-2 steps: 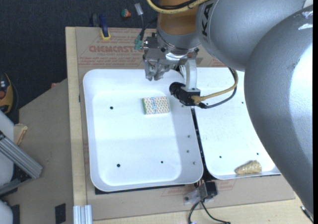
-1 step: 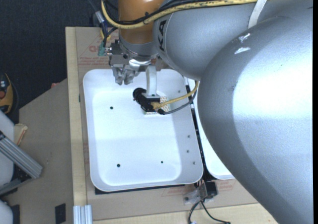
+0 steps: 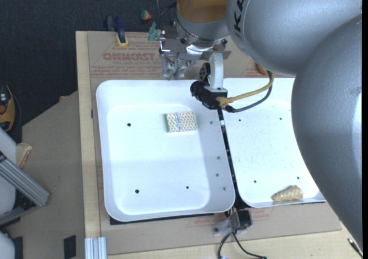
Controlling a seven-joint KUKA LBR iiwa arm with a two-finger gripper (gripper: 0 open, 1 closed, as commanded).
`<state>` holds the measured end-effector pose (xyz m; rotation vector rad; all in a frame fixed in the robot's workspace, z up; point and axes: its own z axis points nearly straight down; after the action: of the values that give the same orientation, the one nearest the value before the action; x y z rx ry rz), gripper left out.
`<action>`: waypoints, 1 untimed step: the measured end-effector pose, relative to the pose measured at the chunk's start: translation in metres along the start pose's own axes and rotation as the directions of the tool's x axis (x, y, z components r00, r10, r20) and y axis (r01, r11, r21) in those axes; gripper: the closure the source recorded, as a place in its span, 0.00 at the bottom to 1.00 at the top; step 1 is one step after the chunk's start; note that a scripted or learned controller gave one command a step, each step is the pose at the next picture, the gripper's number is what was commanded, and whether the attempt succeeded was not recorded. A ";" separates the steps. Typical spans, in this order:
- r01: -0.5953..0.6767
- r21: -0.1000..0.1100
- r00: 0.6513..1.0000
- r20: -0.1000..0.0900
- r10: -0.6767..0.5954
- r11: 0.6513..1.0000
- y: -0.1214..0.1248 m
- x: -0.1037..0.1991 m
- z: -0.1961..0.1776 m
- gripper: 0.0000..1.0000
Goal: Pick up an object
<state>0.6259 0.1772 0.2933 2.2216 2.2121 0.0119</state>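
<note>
A small rectangular pad (image 3: 180,121) with a pale green and blue pattern lies flat in the left bin (image 3: 115,154), in its far half. A tan, crumbly lump (image 3: 287,194) rests in the right bin (image 3: 270,143) near its front rim. My gripper (image 3: 174,70) hangs over the far rim of the left bin, beyond the pad and a little left of it, apart from both objects. Nothing shows in its grasp. The grey arm with its orange band covers the upper right of the view and hides part of the right bin.
A black cable with a yellow hose (image 3: 241,100) hangs from the wrist over the divide between the bins. The bins sit on a cardboard sheet (image 3: 123,57). Small clamps (image 3: 121,33) stand at the sheet's far edge.
</note>
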 end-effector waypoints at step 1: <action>0.008 0.009 1.000 0.000 -0.008 1.000 0.020 0.050 0.048 1.00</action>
<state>0.6466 0.2273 0.2456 2.2174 2.2260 0.0018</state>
